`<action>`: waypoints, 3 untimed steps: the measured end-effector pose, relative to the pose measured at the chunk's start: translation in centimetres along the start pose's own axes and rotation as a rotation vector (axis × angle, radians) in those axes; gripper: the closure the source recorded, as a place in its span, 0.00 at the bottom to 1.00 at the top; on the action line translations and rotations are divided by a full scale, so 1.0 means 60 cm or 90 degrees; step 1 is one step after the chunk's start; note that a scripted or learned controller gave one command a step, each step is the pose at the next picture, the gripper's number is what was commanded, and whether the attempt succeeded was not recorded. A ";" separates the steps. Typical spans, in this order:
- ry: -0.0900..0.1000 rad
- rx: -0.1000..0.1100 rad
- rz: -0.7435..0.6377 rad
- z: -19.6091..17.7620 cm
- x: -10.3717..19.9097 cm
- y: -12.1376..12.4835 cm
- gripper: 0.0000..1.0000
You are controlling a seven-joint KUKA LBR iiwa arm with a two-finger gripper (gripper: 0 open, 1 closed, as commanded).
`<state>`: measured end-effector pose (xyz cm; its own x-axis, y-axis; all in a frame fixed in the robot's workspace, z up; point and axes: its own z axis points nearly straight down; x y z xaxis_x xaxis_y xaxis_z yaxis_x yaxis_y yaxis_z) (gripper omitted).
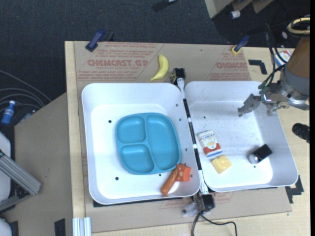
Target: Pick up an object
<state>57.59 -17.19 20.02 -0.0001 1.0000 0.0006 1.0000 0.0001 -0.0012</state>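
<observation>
Leftmost, a blue plate [147, 142] fills the left bin [93, 132], crowding a carrot [175, 179] against its front edge. Across the divider, a carton [208, 142], cheese [221, 163] and a black piece [260, 154] lie loose as candidates. Further right, the gripper [257, 103] hovers, fingers spread, holding nothing.

Right bin's [275, 132] middle lies open; carton [208, 143], cheese [221, 163] crowd its left.

From my remote station: divided tray [147, 142] in the left bin [96, 132]; carton [208, 142], wedge [221, 163] in the right bin [280, 141].
</observation>
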 end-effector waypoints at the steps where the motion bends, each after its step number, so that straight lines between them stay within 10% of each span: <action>1: 0.000 0.000 0.000 0.193 0.036 -0.059 0.00; 2: 0.000 -0.001 0.001 0.176 0.036 -0.058 1.00; 3: 0.000 -0.002 0.001 0.160 0.036 -0.058 1.00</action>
<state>54.09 -15.02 10.42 0.0015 1.0000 -0.0002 1.0000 -0.0015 0.0018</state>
